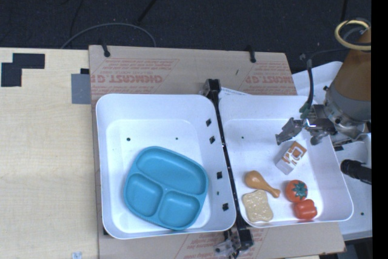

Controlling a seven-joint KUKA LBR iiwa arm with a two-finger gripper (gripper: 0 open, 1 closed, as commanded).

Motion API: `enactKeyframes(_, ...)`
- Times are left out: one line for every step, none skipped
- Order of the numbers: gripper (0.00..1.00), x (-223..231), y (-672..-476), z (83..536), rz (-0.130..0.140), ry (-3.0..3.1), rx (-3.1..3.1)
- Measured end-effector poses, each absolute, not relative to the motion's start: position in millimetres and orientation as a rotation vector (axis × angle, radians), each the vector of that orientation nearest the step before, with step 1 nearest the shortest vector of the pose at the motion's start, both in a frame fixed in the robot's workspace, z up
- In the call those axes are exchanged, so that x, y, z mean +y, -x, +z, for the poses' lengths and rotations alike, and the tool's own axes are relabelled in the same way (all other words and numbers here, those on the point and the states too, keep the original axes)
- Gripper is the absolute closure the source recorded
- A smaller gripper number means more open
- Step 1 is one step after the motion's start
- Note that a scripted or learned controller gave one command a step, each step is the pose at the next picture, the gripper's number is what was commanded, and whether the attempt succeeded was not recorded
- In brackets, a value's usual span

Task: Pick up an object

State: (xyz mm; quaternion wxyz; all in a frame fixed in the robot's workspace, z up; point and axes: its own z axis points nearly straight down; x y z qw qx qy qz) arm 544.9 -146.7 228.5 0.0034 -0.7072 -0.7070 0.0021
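- Camera view: small carton point(291, 156) lying tilted in right bin point(339, 215), just below gripper point(301, 129), apart from drumstick point(262, 182) and tomato point(296, 190).
- Fingers spread wide, gripping nothing.
- Approach step, by the look; next, lower astride carton, then close.
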Motion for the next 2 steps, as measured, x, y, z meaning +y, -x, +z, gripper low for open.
enactKeyframes(0.00, -142.5, -534.2, 176.0, 0.007, 2.216, -2.216)
enactKeyframes(0.00, -149.2, -531.4, 117.0, 0.004, 2.227, -2.221)
